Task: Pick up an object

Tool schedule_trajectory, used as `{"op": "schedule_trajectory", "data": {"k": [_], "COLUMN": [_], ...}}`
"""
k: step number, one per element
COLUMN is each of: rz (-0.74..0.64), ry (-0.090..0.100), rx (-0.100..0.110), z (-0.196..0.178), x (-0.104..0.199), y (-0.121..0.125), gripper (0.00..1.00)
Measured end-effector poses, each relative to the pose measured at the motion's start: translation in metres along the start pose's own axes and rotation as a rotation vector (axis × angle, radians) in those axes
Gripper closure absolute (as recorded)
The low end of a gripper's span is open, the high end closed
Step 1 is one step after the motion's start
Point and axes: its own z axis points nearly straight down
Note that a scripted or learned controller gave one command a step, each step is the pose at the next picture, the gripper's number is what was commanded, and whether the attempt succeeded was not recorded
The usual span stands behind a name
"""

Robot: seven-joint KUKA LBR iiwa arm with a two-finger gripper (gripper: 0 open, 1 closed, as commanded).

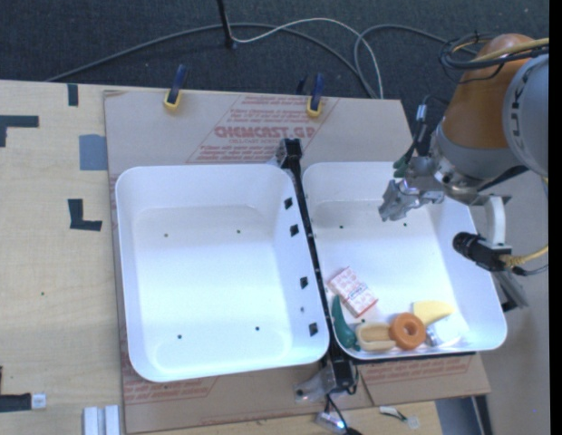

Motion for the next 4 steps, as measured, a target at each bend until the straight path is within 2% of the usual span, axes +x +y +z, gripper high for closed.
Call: {"op": "schedule_trajectory", "data": {"k": [3,4], "rz": [0.001,0.001], "ry": [0.0,0.0], "rx": [0.002,0.001], "z": [0.015,0.01], "x": [0.14,0.188], "y": [0.057,0.082], "gripper": [1.0,1.0]}}
